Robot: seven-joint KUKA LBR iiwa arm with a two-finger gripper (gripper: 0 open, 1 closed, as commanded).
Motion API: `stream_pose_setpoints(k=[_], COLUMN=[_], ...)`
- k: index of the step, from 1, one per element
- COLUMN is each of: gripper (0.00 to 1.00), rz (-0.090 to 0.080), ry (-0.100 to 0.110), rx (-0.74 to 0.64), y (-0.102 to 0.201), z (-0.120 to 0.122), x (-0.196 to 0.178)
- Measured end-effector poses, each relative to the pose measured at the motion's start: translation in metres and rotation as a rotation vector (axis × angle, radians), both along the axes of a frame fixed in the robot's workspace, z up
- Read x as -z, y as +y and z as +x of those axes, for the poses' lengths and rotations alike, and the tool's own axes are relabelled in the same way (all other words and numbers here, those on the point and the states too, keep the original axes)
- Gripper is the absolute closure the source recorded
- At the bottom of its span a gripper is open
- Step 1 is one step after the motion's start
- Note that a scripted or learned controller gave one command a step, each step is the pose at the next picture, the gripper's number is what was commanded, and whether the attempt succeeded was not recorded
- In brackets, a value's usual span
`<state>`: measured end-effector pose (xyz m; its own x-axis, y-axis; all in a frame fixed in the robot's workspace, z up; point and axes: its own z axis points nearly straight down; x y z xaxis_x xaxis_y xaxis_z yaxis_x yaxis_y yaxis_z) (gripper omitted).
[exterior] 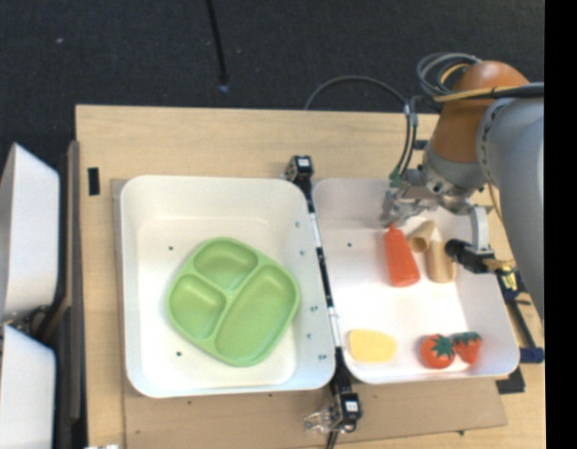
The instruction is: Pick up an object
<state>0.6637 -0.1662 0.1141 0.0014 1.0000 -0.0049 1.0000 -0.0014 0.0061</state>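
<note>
Closest to the camera, at the front edge of the right bin [363, 297], there's a yellow lemon-ish piece [372, 346] and, just to its right, two little red tomatoes [451, 348] with green tops sitting side by side, basically touching. Further back in the same bin is an orange carrot-like thing [400, 257] lying lengthwise, and just beside it on the right a pair of tan wooden-looking pieces [434, 251], close enough that they look like they touch.

The arm [475, 129] comes in from the right, orange band up top, and the gripper [408, 206] hangs right over the back end of the orange carrot-like thing, near the far wall of the bin. As for the jaws, honestly can't tell whether they're spread or pressed together, it's too cluttered there, and I don't see anything pinched in them.

The left bin [148, 223] holds a green divided plate [234, 300] with three compartments, sitting flat a bit toward the front. Both bins sit side by side on the wooden counter [176, 129], joined by a black clip [299, 167] at the back.
</note>
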Motion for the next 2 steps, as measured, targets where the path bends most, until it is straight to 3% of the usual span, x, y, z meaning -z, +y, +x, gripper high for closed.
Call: stream_pose_setpoints(k=[1, 2], gripper=[1.00, 1.00], rz=[0.004, 0.004], ry=[-0.001, 0.001], rx=[-0.002, 0.002], y=[-0.007, -0.011], z=[0.010, 0.003], x=[-0.056, -0.104])
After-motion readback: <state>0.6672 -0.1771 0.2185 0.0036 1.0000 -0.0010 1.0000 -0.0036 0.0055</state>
